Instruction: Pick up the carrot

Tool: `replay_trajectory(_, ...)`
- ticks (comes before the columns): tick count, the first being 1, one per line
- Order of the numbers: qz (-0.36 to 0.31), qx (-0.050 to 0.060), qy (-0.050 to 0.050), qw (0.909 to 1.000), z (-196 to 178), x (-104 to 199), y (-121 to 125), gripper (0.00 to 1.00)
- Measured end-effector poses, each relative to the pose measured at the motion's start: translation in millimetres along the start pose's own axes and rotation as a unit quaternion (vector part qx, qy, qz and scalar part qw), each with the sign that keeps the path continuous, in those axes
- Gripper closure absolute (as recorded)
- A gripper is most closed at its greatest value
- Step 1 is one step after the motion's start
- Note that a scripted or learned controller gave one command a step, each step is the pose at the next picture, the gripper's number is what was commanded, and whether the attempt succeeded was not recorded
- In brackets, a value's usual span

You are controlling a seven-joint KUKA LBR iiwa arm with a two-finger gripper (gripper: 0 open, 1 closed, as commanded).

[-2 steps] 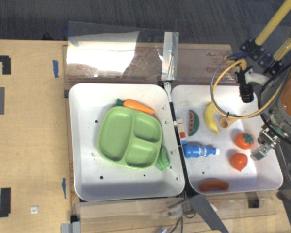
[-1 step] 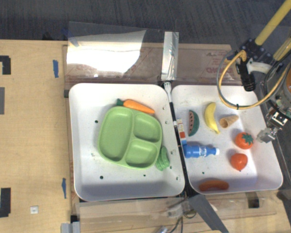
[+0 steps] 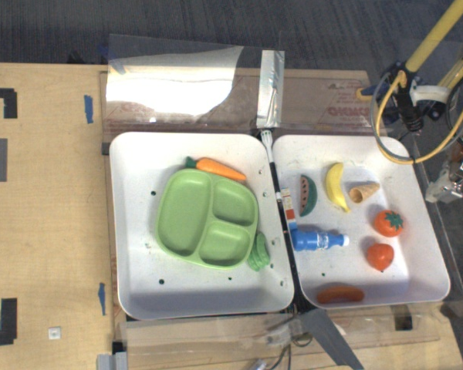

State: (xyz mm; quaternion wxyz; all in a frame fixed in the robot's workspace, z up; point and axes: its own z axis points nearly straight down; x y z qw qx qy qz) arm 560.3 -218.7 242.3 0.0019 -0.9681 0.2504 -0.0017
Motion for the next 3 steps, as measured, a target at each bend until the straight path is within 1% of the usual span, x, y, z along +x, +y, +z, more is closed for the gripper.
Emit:
replay_trajectory(1, -0.079, -0.001, -0.003, 0.9968, 54.6, -61.8, 37.5, 1.0)
replay_trajectory(2, -0.153, 0.0, 0.0, 0.9882, 7.5, -51.6, 31.4, 1.0)
replay_trajectory(3, -0.133, 0.0, -0.003, 0.9911, 9.4, -74.9, -45.6, 1.0)
